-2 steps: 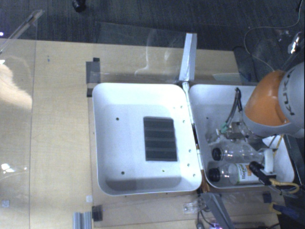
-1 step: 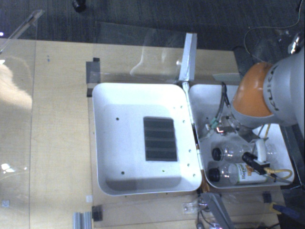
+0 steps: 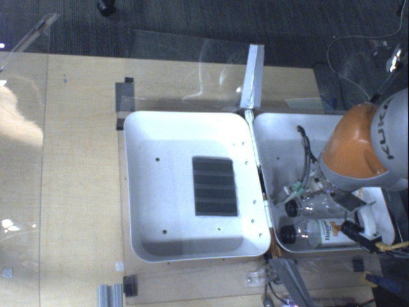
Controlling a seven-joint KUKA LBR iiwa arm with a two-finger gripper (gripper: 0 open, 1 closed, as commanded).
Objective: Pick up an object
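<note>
In the right bin (image 3: 281, 139), my gripper (image 3: 299, 192) reaches down from the grey arm with its orange band (image 3: 351, 149). It sits low over a small clear bottle with a black cap (image 3: 305, 206), close to or touching it; I cannot tell which. A larger clear bottle with a black cap and a label (image 3: 316, 233) lies on its side along the bin's near wall. The arm hides part of the bin behind it.
The left bin (image 3: 147, 171) holds a dark ribbed rectangular block (image 3: 215, 185) near its middle. A white object (image 3: 374, 219) lies at the right bin's right side under the arm. A clear upright panel (image 3: 252, 82) stands behind the bins' shared wall.
</note>
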